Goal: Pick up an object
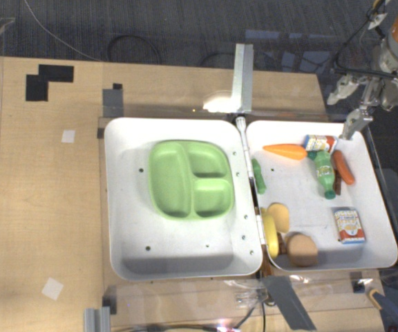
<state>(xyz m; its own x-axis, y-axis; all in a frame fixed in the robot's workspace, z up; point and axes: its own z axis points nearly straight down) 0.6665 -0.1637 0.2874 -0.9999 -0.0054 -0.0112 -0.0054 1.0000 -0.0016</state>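
Gripper (354,124) hangs over the right bin's (382,206) upper-right rim beside the can (319,144); finger spread unclear.

Bench and floor, seen from above.
Light wooden bench top (40,206) with black squares (47,80) near far left edge and small pale tape patches (52,288). Dark grey ribbed floor (150,12) beyond, thin cable (43,21) lying across it. Upright metal bracket (243,78) at far edge; bright glare spot (218,104) beside it.
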